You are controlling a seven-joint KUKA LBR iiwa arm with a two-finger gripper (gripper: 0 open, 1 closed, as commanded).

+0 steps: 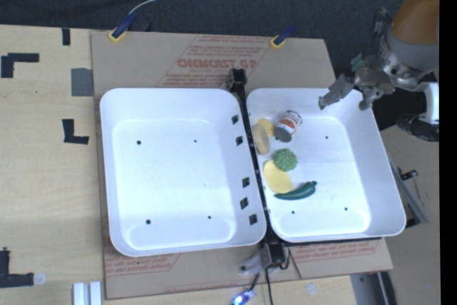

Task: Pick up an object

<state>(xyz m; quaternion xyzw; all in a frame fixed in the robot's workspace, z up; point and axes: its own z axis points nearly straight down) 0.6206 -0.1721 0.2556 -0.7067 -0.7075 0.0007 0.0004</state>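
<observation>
Looking into the right bin (357, 175), I see a can (288, 126), a pale piece (263, 135), a green ball (285, 159), what may be a lemon (277, 177) and a dark pepper (298, 191) clustered by its left wall, while my gripper (345, 97) hovers at the upper right rim, jaws wide and empty.

Your arm (418, 25) has an orange band above a grey wrist ring. Below that you see a cluster of dark grey metal parts, and the pincer (348, 98) ends in two slim grey fingers (330, 98). A white block sits beside the wrist.
</observation>
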